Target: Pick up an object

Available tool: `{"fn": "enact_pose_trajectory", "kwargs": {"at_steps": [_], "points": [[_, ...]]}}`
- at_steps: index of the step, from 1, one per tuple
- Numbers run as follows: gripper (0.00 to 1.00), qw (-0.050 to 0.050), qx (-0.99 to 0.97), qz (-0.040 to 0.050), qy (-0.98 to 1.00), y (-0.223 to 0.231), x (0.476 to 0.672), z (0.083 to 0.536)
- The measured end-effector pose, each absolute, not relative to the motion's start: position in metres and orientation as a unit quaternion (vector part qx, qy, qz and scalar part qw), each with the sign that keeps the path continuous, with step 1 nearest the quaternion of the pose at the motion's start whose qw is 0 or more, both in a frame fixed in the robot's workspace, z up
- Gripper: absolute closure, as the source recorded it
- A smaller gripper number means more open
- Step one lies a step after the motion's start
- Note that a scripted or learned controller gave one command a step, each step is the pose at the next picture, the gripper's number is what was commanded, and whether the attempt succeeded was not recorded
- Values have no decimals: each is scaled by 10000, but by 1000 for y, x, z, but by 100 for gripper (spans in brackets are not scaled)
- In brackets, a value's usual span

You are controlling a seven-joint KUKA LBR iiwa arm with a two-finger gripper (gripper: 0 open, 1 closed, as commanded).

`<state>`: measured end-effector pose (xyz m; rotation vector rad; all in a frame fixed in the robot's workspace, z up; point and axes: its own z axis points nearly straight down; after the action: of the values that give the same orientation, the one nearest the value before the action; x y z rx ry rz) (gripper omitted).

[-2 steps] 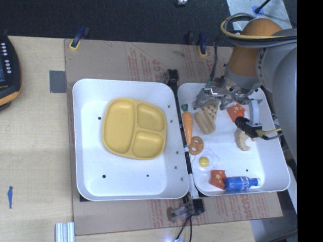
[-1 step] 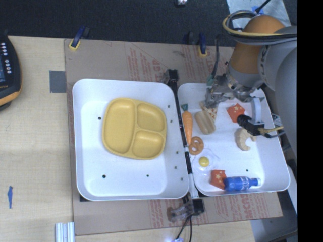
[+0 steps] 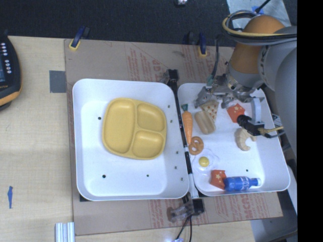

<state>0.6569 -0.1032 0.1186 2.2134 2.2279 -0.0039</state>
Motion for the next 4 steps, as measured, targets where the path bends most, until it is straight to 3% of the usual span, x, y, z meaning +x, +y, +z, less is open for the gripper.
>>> {"fn": "enact_pose_trajectory", "kwargs": {"at_steps": [1,2,4], "points": [[100,19,7043,-10,7099,-104,657,130],[0,17,7041,-14,7101,-104,657,129],[0,-7,7055,-19,7087,-95,657,103]]}}
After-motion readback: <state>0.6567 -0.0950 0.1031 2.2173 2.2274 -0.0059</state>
